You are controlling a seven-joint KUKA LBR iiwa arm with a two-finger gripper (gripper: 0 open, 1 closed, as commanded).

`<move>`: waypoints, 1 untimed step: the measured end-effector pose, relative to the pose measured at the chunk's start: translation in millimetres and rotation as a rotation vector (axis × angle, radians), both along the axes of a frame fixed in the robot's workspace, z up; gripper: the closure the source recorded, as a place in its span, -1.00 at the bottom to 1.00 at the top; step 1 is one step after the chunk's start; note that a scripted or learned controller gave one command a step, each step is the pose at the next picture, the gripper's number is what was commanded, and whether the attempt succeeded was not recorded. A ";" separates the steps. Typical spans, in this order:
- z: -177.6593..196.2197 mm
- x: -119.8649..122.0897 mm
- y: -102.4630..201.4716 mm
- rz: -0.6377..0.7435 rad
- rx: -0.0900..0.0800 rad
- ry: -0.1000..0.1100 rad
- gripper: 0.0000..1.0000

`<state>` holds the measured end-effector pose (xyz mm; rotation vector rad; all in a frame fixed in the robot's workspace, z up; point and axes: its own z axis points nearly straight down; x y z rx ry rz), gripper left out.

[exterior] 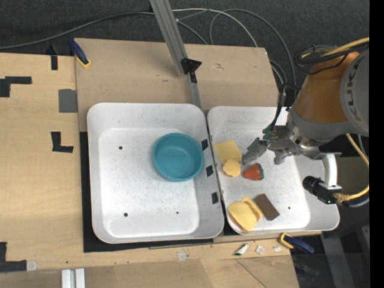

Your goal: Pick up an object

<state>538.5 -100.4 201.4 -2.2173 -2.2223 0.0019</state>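
progress: nothing lifted yet | end effector (252, 158) sits low in the right white bin (300, 215), can't tell its state | target: small red strawberry-like toy (254, 172) just beside it, next to the yellow round piece (231, 168) | left: grab, lift

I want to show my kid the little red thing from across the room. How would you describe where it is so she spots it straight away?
Look at the right-hand white bin, the one the grey and orange arm reaches over. Near its middle, just below the end effector, lies a small red strawberry-like toy with a green tip. It touches a yellow lump on its left, and it is the only red thing there.
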 end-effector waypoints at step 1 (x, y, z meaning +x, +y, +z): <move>0.0 0.0 -0.1 0.000 0.000 0.000 -1.00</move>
